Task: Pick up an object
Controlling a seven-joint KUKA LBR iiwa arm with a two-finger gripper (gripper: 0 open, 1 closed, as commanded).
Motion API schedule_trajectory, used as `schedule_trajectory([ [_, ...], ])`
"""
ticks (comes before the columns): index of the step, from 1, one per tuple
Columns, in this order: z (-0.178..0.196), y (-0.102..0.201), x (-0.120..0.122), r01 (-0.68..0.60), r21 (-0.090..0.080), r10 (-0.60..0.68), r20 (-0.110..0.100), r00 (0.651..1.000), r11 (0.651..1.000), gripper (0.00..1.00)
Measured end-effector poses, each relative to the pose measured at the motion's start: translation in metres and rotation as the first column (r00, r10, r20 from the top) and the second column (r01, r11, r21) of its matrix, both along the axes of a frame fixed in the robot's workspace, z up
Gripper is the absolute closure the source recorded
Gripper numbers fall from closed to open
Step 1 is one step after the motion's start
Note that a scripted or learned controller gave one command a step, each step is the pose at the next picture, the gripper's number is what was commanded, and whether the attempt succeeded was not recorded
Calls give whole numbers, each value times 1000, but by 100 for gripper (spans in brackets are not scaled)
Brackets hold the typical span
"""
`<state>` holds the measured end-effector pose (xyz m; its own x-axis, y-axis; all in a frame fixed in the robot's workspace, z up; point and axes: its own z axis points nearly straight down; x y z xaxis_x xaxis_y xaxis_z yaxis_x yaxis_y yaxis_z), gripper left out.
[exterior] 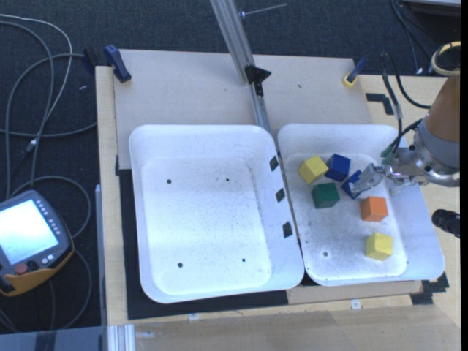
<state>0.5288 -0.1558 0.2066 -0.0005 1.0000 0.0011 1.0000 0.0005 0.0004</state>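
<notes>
I see yellow, green and orange cubes crowding my claw, which is clenched on a blue block.

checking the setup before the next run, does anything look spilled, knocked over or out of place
Nothing stands out. Both yellow cubes, the blue, green and orange cubes all lie inside the right bin, none spilled over its rim.

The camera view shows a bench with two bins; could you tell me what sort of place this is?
Probably a robotics lab: a teach pendant beside the bench, loose cables on the floor, and coloured blocks like the orange one in a white bin.
</notes>
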Motion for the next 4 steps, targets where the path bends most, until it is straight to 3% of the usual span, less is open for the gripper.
schedule_trajectory([
  [1,-72,-7,-1,-1,-4,1,8,1000,1000,0],
  [3,-100,39,69,-3,-3,3,11,1000,1000,0],
  [4,-101,70,114,-6,-7,6,-11,1000,1000,0],
])
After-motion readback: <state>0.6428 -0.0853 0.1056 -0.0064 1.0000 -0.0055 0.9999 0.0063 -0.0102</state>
